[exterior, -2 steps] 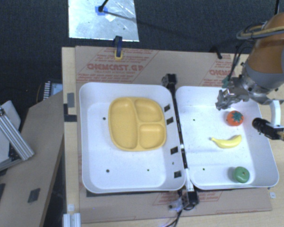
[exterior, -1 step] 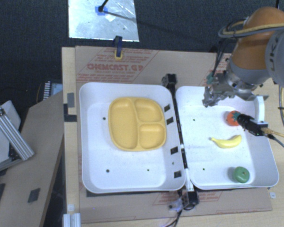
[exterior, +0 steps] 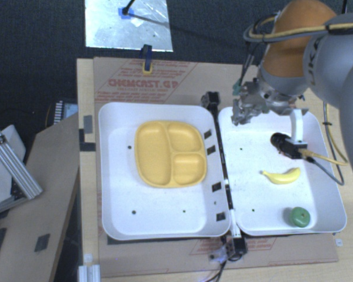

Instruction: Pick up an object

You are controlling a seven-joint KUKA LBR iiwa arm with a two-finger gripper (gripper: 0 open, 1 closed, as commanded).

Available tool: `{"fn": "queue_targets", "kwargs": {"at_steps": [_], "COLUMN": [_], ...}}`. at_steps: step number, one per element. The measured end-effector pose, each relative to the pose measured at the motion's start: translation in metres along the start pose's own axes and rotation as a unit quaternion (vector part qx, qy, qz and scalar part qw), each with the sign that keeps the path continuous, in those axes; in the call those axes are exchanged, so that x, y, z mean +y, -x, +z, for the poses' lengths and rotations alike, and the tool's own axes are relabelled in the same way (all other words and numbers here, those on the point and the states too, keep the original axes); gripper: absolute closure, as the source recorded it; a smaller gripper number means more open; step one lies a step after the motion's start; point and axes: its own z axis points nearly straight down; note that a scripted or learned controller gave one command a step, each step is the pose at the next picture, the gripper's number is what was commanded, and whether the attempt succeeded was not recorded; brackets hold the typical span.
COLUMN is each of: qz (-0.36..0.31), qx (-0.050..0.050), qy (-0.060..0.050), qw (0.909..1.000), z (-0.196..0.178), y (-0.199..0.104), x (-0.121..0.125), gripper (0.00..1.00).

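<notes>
While hanging w/ gripper low over the far-left corner of the view-right bin, carries nothing visible. Open or closed: can't tell from this angle, too small and cluttered. Sits above plain bin floor, w/ no obj. directly beneath as far as seen.

Nearest candidate: banana, on the same bin's floor, toward near-right from gripper and well apart from it. Beyond that, green fruit, round, in the bin's near-right corner; near banana, not touching. Farther off, yellow tray w/ three compartments, flat in the middle of the view-left bin.

Progress, as a judgement: early. Nothing gripped, nothing lifted, banana and green fruit both resting on the floor. Left to do: pick a target, travel across, come down, close, lift clear.

Banana orientation: long axis approx. left-right in view, i.e. roughly parallel to the bin's near rim, right end tilted slightly toward the far side. Curves w/ belly toward the near rim, both tips turned toward the far side. Stem end vs. blossom end: can't tell. Prob. calls for closing across the short width at mid-length. Green fruit: no long axis to speak of, so approach angle prob. matters little.
</notes>
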Motion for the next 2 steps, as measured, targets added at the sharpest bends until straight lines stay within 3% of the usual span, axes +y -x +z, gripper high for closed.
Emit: {"fn": "queue_targets", "kwargs": {"at_steps": [1, 2], "qz": [0.000, 0.001], "qx": [0.000, 0.000], "qy": [-0.001, 0.000], "qw": [1.0000, 1.0000], "z": [0.005, 0.003], "y": [-0.054, -0.099], "x": [-0.004, 0.014], "gripper": [1.00, 1.00]}}
